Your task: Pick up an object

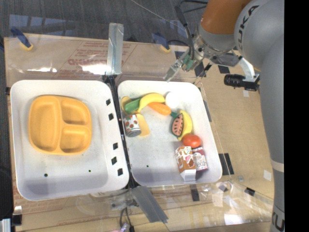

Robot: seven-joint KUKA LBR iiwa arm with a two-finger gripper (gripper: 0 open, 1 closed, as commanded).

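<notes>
Objects for picking all lie in the right bin (212, 166): a banana (150, 99) at the far side with a green piece (131, 105) just left of it, an orange carrot-like piece (160, 108) below the banana, and a white ball (173, 100) touching the carrot's right end. A watermelon slice (178, 124) sits right of center, with a red tomato (192, 140) just in front of it and a small carton (190, 161) nearer still, close to the bin's front right corner. A small printed can (132, 125) lies on its side by the left wall, beside a pale yellow block (143, 126).

My claw (173, 72) hangs above the far rim of that bin, over the worktop (236, 124), tilted down and to the left, apart from every item. It carries nothing; whether it is wide or narrow I cannot tell from this angle.

The left bin (19, 178) holds a yellow divided tray (59, 124), lying flat toward its far left.
</notes>
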